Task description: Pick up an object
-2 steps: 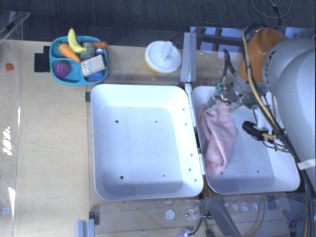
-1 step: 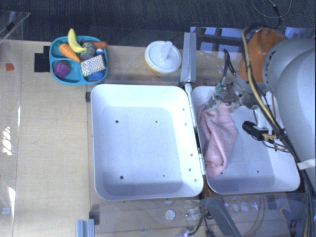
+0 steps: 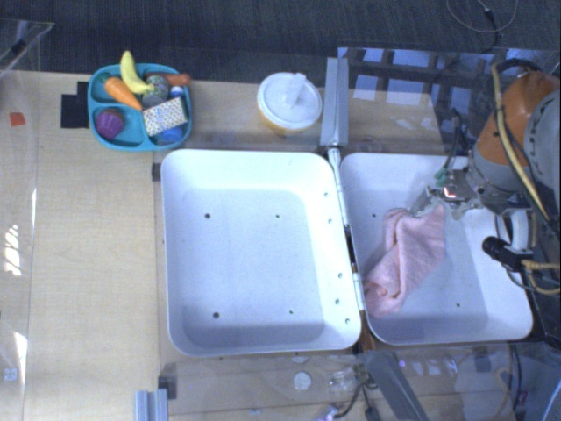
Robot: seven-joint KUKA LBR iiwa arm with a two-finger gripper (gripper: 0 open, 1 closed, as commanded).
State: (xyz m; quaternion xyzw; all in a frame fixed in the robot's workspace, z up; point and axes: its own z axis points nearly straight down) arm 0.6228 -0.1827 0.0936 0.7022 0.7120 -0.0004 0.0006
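Observation:
A pink cloth [image 3: 406, 257] lies crumpled in the right bin [image 3: 504, 323]. It stretches from the bin's lower left corner up toward the middle. My gripper [image 3: 447, 198] is right over the cloth's upper end, at the end of the grey arm with its orange band [image 3: 507, 121] reaching in from the right. The cloth's top edge meets the gripper, and whether it is held does not show.
The left bin [image 3: 254, 253] sits beside the right one, with a metal divider rail [image 3: 346, 235] between them. On the bench behind stand a blue tray of toy food [image 3: 140, 108] and a white lidded cup [image 3: 289, 102]. Cables hang at the right.

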